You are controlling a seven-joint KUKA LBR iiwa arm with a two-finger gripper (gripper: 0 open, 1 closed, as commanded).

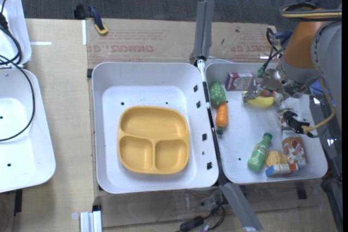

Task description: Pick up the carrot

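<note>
The carrot (221, 116) is orange with a green stub at its lower end. It lies upright along the left wall of the right bin (239, 163), just below a green vegetable (217, 93). My gripper (255, 94) hangs in the upper middle of the right bin, right over a yellow banana-like toy (263, 101). It is a short way to the right of the carrot and slightly above it, and apart from it. The arm's orange band (302, 43) is at the upper right.
The left bin (103, 117) holds a yellow divided plate (154, 139). In the right bin lie a purple box (239, 81) at the top, a green bottle (259, 152), a yellow corn piece (274, 158) and a printed carton (288, 156) at the lower right.
</note>
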